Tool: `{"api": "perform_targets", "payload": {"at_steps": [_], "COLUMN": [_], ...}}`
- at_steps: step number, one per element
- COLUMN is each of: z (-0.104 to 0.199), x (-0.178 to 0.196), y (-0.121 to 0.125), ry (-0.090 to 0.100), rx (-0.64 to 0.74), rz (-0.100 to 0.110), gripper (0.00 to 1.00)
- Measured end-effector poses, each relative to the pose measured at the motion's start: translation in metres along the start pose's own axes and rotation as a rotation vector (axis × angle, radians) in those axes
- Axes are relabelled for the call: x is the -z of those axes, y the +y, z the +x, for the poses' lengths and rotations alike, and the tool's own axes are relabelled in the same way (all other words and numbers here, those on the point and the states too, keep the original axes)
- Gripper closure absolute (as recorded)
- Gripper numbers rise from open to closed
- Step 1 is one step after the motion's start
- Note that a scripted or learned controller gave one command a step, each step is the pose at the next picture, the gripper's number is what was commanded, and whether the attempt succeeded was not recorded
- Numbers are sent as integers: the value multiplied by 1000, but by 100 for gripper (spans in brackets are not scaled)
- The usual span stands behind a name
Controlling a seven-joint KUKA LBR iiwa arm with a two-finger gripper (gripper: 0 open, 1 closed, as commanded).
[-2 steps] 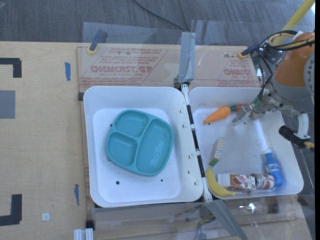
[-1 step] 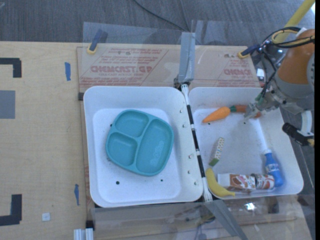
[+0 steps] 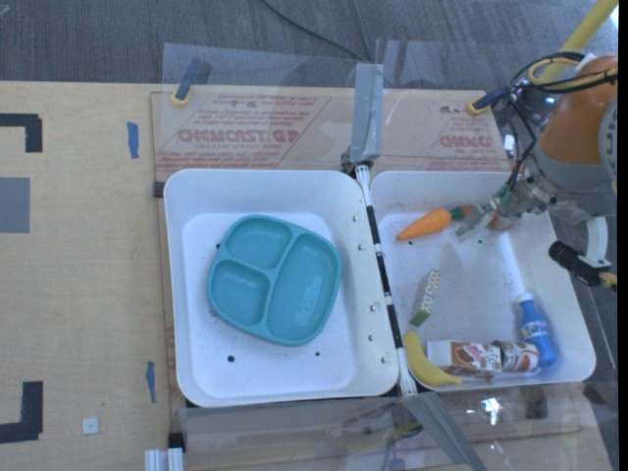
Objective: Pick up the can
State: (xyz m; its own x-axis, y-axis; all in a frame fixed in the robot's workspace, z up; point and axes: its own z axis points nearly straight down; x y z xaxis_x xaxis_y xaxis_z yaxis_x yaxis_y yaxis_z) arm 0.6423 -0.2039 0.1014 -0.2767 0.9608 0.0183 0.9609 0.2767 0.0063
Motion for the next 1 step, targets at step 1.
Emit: {"api": "perform_targets", "payload": {"at_steps": [1], "z": [50], "x": [-14], "y": [-65], "ry": [-21], "rx": [-2], "rz": [0], "gripper": [0]}}
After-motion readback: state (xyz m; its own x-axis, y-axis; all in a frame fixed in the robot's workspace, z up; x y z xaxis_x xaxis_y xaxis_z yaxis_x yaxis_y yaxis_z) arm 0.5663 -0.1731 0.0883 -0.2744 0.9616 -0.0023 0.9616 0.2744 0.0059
